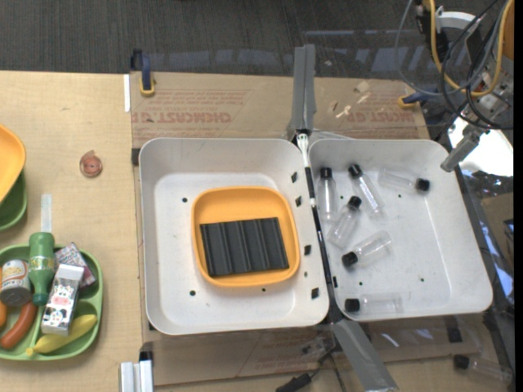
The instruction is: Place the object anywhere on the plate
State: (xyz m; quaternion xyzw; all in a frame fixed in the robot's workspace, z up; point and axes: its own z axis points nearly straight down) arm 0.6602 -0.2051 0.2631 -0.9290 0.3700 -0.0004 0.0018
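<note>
Found, nearest, a green tray point(96, 296) of toy food left of the bins. Found the black ridged block point(245, 246) lying flat on the orange plate point(245, 199) in the left bin point(163, 219) (clear vials point(364, 250) scattered in the right bin point(458, 251)). Farther back, spotted the gripper point(460, 152) at that bin's far right corner; could not tell whether open or closed.

Arm enters at the view's upper right corner, largely cut off by the edge. Visible there: a white fitting point(454, 19) with yellow and black cables point(445, 51) looping down along it. Lower down, the pincer point(459, 152) shows as a slim grey piece, slanted, its low end pointing down-left. Nothing is seen in its grip. It sits high and to the right, apart from the work area.
</note>
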